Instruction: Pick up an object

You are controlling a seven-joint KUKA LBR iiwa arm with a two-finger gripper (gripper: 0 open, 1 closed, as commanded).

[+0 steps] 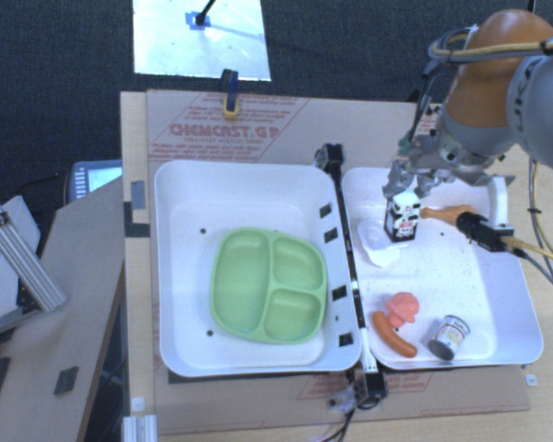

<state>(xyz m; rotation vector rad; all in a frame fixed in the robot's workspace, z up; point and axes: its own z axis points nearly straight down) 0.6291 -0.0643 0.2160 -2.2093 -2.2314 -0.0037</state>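
While the grey arm with its orange band reaches in from the right of the frame, its two-finger gripper [405, 194] hangs over the upper left part of the right shallow white bin [484, 288], directly above a small black-and-white carton [404, 220] that stands upright. Whether the gripper is clamped on the carton cannot be told from this angle. Just below and left of the carton lies a white plastic spoon [376, 243]. Near the bin's lower edge sit a pink toy [403, 308], an orange-red sausage [394, 334] and a small metal can [450, 336]. A pale green divided plate [269, 285] lies in the left white bin [180, 247].
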